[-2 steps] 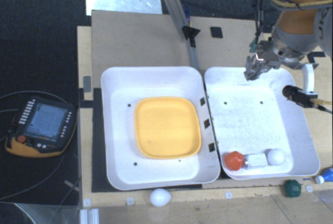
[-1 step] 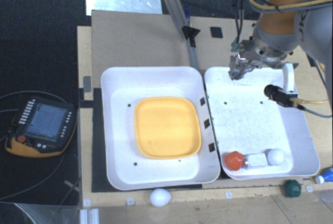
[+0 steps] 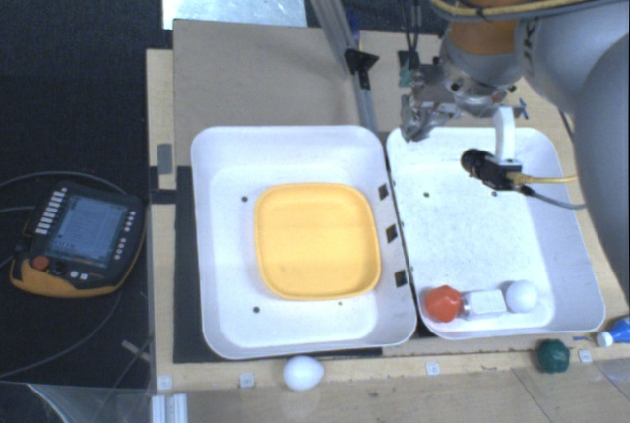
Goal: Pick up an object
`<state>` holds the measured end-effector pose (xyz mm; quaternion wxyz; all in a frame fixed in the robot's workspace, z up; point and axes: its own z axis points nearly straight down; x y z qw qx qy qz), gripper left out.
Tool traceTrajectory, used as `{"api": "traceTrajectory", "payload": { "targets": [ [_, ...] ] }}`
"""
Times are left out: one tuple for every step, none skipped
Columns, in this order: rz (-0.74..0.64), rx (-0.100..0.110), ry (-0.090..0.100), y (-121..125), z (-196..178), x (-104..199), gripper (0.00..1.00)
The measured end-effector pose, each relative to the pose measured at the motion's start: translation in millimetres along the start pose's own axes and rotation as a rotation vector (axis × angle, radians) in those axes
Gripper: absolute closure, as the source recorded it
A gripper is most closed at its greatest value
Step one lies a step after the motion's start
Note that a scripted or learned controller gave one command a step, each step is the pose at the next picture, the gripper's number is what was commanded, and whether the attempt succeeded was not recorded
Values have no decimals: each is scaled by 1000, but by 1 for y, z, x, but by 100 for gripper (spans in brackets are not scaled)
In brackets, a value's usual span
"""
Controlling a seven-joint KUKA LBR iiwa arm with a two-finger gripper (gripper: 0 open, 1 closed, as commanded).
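My gripper (image 3: 416,128) hangs over the far left corner of the right bin (image 3: 492,234), with nothing seen held in it. At that bin's near edge lie a red-orange ball (image 3: 443,303), a small white block (image 3: 484,302) and a white ball (image 3: 521,295) in a row, far from the gripper. A yellow square plate (image 3: 317,241) lies flat in the middle of the left bin (image 3: 221,214).
A black sensor with a yellow cable (image 3: 489,168) sticks out below the wrist over the right bin. Outside the bins, a white egg (image 3: 303,372) and a green ball (image 3: 552,355) lie on the bench's front edge. A teach pendant (image 3: 74,239) rests at far left.
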<state>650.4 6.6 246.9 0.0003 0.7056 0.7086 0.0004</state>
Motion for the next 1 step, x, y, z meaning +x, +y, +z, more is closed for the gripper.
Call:
{"api": "traceTrajectory", "payload": {
  "targets": [
    [0, 0, 1, 6, -3, 48, 100]
  ]
}}
